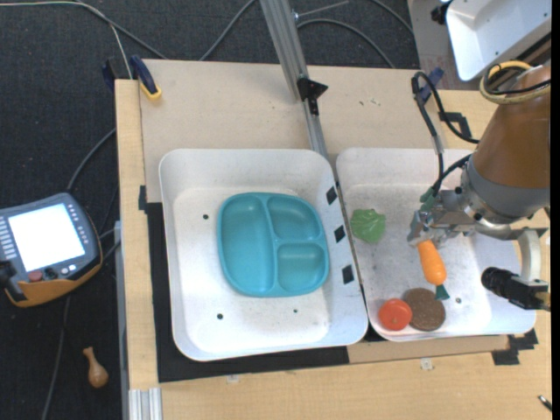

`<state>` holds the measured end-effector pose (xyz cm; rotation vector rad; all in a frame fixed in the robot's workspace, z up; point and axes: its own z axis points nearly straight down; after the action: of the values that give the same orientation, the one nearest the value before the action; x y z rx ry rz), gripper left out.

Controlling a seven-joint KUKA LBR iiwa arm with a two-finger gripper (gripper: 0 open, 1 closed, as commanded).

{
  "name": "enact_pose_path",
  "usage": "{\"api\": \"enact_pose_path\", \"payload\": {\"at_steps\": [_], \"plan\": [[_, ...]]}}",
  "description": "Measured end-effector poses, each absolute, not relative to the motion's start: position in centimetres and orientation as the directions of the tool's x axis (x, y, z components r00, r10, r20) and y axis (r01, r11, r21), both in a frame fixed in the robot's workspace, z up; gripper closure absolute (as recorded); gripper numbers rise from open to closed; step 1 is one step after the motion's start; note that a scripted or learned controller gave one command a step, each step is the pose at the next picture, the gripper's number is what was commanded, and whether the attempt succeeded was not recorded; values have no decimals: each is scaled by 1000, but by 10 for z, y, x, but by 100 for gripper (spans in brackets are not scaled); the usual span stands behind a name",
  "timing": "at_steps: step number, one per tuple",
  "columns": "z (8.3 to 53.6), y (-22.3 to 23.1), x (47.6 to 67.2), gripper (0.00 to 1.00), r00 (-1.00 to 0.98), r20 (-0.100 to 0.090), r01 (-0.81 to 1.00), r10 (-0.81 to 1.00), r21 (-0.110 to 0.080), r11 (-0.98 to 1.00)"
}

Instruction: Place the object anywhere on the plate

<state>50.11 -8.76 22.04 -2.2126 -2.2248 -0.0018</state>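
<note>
A teal divided plate (271,242) lies in the left white bin (188,322). In the right bin (385,169), an orange carrot (432,263) points toward the front, with a small green tip at its near end. My gripper (427,232) hangs right at the carrot's far end, reaching in from the right under the grey and orange arm. The wrist body hides where the gripper meets the carrot, so I cannot tell if it is touching or holding it.
A green leafy piece (368,225) lies left of the gripper. A red round piece (395,314) and a brown disc (425,309) sit at the right bin's front edge. A metal pole (293,59) rises behind the ridge between the bins.
</note>
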Motion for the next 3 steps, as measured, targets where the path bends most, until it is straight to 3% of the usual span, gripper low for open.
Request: {"api": "enact_pose_path", "payload": {"at_steps": [1, 3], "plan": [[211, -31, 503, 100, -6, 4, 1000, 1000, -3, 6], [218, 77, 488, 100, -7, 4, 1000, 1000, 1, 7]]}}
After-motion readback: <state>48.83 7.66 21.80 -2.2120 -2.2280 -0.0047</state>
